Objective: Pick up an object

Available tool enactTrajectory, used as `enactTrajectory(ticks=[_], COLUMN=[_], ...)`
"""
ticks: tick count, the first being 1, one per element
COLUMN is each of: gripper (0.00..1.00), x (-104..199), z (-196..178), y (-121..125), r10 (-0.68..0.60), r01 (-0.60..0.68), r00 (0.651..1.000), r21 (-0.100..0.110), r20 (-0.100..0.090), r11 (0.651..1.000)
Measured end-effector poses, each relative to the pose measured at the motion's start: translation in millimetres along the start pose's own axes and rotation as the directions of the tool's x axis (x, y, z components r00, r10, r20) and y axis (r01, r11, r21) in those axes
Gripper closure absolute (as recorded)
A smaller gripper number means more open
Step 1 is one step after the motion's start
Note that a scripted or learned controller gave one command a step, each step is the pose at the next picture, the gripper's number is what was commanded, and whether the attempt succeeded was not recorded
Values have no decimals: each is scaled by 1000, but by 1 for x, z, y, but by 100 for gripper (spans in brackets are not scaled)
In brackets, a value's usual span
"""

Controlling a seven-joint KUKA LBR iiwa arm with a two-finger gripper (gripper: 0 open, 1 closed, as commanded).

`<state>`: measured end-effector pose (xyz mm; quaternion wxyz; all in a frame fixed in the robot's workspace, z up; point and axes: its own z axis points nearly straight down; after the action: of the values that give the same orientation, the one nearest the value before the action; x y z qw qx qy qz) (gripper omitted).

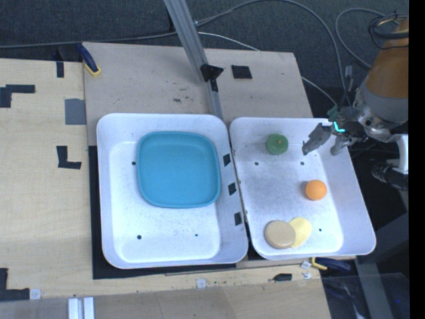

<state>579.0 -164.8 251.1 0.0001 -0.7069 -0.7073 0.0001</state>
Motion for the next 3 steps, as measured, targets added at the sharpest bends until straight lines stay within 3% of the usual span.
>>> enactTrajectory(ticks=[1, 3], gripper=[0, 0], x=[0, 20], z=[0, 106], y=[0, -1], r10=[0, 0], r01=[0, 0], r00=[1000, 1000], r21=[0, 4], r20=[0, -1], r11=[1000, 1000])
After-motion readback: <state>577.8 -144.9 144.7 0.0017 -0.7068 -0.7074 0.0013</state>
